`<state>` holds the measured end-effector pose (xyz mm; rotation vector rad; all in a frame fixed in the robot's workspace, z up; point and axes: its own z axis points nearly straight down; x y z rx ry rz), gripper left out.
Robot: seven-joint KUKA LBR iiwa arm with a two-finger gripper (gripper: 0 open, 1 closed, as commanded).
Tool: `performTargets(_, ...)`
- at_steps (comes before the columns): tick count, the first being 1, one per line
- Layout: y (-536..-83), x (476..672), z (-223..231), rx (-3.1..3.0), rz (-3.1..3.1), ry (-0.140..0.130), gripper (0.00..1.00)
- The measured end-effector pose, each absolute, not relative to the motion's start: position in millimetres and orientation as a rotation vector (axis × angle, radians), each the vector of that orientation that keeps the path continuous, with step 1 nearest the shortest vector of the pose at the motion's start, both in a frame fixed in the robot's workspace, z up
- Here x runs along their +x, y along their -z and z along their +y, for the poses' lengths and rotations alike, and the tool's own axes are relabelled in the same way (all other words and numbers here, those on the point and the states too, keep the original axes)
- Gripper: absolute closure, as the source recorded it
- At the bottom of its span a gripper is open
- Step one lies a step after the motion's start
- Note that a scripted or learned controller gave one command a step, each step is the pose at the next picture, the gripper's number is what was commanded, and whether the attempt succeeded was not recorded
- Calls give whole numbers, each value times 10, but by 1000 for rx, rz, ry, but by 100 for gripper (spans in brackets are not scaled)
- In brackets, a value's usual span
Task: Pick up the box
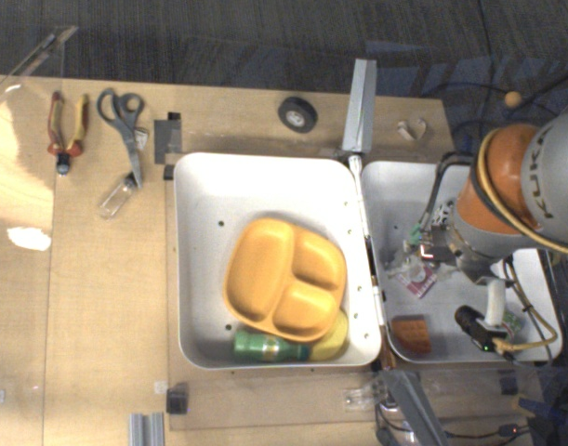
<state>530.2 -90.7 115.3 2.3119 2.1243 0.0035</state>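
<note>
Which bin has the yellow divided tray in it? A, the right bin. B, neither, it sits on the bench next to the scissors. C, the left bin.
C: the yellow divided tray lies inside the left bin, tilted over a green item at the bin's near edge, while the right bin is where the arm reaches in.

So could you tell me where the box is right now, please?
The box lies in the right bin, near its front edge, just below the gripper and right of the yellow tray.
</note>
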Motion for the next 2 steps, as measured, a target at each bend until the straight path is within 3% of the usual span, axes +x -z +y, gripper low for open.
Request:
performTargets(1,-958,5434,-922,2404,1993,-21,0)
performTargets(2,-1096,5491,-890,2392,1994,-42,100)
